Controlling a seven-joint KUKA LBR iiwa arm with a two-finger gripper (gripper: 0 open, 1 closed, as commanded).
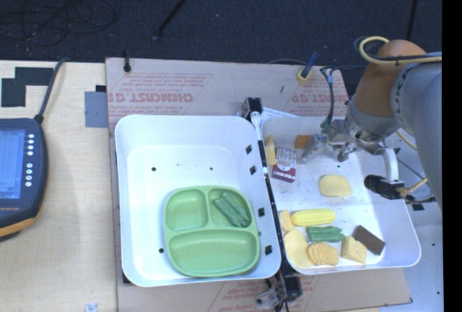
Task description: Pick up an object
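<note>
Front row: corn cob (312, 217), green pod (325, 233), crinkled yellow piece (323, 253), cheese wedge (354, 250) and brown bar (369, 239) crowd the lower right bin (404, 253).
Lower left: green divided tray (209, 231) sits in the left bin (137, 159) with beans (231, 208) in one compartment.
Middle: pale yellow round (334, 185) lies alone, right-centre. Looks light, rigid, smooth plastic; pinch across its short width, easiest target.
Back: gripper (339, 146) hovers low just above it; open or closed, can't tell.
</note>
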